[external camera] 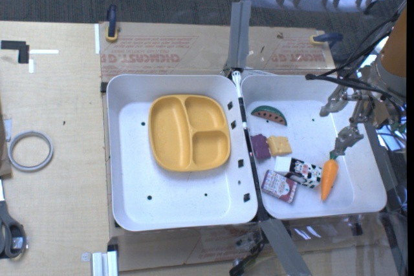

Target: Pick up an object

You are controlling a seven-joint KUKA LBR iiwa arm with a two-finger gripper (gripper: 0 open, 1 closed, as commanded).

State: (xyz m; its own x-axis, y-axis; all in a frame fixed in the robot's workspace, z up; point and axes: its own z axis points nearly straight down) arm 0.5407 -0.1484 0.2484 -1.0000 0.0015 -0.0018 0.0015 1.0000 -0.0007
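Nearest in the right bin (372, 200) lies a small pink packet (279, 185), beside it a carrot (328, 178); the gripper (341, 125) hangs released above the carrot's green top.

A yellow divided plate (190, 132) lies in the left bin (123, 158). In the right bin (362, 194), the gripper (341, 126) hangs just above a carrot (328, 179), near small toys.

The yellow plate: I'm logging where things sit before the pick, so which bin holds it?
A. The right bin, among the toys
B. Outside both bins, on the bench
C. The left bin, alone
C: the yellow plate lies by itself in the left bin, while the carrot and other toys are in the right bin.
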